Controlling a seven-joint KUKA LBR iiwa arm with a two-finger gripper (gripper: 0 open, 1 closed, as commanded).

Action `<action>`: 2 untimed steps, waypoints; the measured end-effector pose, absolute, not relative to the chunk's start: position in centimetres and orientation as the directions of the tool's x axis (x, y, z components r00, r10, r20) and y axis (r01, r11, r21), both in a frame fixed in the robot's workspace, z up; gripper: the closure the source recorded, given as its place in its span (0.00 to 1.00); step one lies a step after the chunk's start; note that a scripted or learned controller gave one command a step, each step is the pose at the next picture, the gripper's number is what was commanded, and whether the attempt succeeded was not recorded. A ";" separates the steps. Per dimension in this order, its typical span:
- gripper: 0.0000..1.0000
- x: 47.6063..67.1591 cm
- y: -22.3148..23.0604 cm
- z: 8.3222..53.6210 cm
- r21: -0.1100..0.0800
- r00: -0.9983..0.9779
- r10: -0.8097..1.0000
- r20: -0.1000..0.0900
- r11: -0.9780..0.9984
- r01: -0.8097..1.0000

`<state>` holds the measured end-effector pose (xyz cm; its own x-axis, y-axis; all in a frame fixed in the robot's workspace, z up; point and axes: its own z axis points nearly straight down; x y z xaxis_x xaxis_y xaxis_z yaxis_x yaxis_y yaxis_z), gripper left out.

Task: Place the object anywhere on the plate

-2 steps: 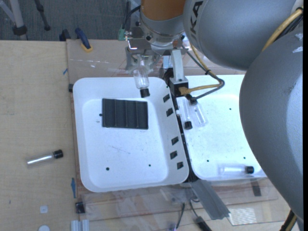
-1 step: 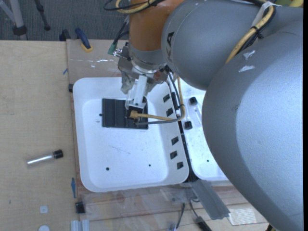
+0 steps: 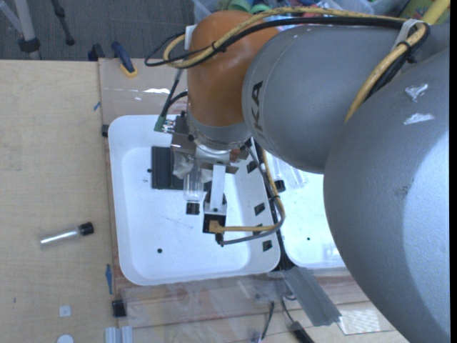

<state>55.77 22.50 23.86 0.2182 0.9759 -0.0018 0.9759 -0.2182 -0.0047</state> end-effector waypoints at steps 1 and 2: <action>1.00 50.3 22.6 43.5 -0.001 0.113 0.994 -0.001 -0.113 0.994; 1.00 48.6 22.4 27.8 -0.004 -0.139 0.990 -0.001 0.139 0.990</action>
